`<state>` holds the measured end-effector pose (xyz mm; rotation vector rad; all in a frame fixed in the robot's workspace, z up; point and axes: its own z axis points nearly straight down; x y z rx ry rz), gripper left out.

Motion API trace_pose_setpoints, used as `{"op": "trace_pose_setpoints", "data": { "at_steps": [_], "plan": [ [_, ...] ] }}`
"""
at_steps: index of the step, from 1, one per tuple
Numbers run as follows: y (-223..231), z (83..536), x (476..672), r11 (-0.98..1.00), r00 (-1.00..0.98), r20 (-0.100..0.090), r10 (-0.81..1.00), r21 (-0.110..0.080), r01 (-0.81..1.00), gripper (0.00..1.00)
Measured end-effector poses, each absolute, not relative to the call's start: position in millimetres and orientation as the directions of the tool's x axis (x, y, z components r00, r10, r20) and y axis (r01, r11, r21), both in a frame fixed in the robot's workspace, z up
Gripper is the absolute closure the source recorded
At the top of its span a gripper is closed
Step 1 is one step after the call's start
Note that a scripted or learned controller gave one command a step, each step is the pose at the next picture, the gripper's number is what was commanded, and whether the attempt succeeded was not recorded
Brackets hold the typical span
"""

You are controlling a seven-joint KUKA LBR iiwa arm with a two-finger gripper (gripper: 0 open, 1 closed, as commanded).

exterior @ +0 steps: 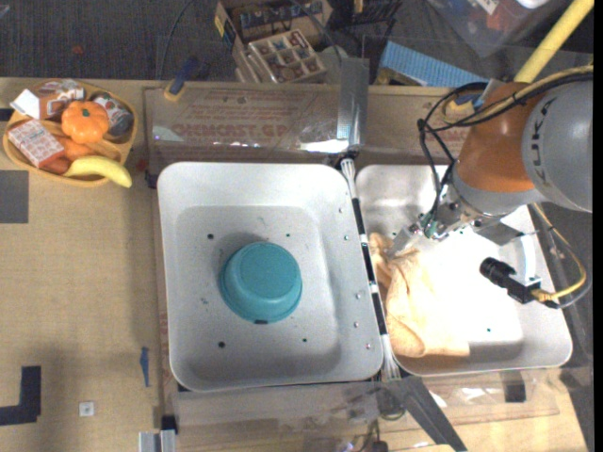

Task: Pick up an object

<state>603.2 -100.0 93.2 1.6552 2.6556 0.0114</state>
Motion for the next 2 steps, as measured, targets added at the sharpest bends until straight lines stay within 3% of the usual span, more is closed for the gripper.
{"op": "trace_pose_setpoints", "data": {
  "at_steps": [1, 2],
  "plan": [
    [-101.1, 105.2, 605.1, 0.436, -0.436, -0.008, 0.9, 0.02, 0.899, 1.0],
    [-157.8, 93.8, 604.0, 0.339, -0.338, -0.009, 0.941, 0.018, 0.941, 1.0]
  ]
}}
